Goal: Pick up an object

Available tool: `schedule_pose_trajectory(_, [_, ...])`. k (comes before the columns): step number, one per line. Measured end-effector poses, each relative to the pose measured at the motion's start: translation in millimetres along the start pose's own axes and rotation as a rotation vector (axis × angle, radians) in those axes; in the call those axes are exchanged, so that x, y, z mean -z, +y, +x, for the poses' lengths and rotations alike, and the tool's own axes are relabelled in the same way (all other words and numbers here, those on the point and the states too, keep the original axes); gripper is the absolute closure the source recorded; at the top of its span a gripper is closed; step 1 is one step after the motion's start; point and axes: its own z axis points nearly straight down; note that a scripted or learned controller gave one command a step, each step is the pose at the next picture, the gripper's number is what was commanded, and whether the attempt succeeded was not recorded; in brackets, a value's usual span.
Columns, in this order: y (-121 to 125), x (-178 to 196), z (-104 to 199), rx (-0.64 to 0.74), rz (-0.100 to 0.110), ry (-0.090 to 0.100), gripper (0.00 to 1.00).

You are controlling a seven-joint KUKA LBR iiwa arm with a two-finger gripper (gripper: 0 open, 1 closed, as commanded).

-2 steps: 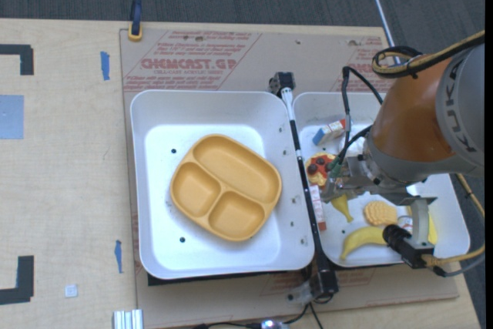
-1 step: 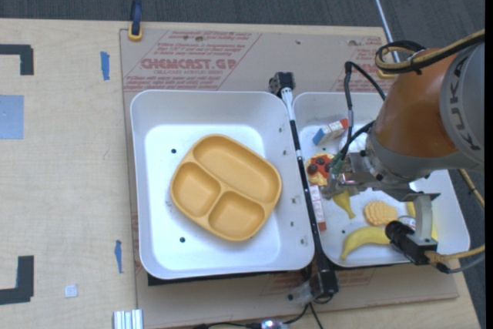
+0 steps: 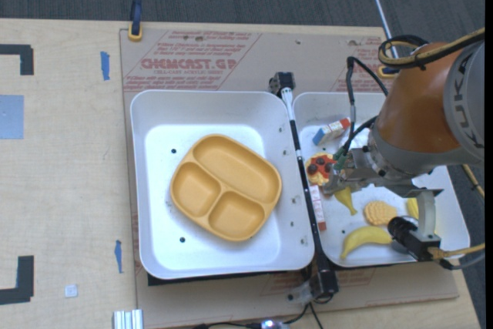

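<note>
Gripper (image 3: 337,179) is lowered into the right bin (image 3: 456,206) among small items near the banana (image 3: 363,240), presumably for a pick; finger state cannot be told, nothing is seen held.

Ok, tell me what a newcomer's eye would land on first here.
First the yellow divided plate, lying alone in the left bin. Then the grey and orange arm looming over the right bin, where a banana and small toy foods lie scattered.
</note>
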Motion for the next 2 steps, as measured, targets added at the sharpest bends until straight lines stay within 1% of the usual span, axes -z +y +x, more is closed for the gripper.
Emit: schedule_pose_trajectory(2, [3, 21, 1, 0.003, -0.007, -0.001, 1.00])
